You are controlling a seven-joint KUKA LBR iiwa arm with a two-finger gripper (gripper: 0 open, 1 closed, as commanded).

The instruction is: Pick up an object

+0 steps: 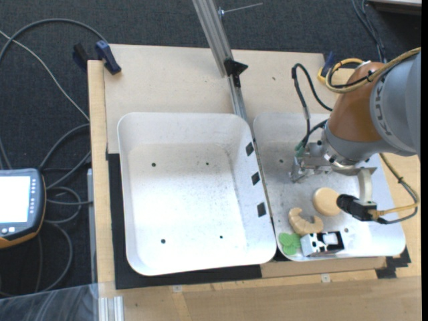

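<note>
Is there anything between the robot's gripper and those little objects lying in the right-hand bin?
Nothing visible. The gripper hangs over bare floor of the right bin; the tan round object, curved tan piece, green disc and black-and-white item lie beyond it toward the bin's near corner, unobstructed.

Two bins sit side by side on the counter (167,79); the right bin (281,139) holds several small objects (311,229) near its front edge.

My arm (394,105) is grey with an orange band. Both bins (180,192) are white with dark speckles. Beside my silvery gripper (304,166) lie a tan round piece (326,200), a green disc (289,243) and a black-and-white block (323,243)
</note>
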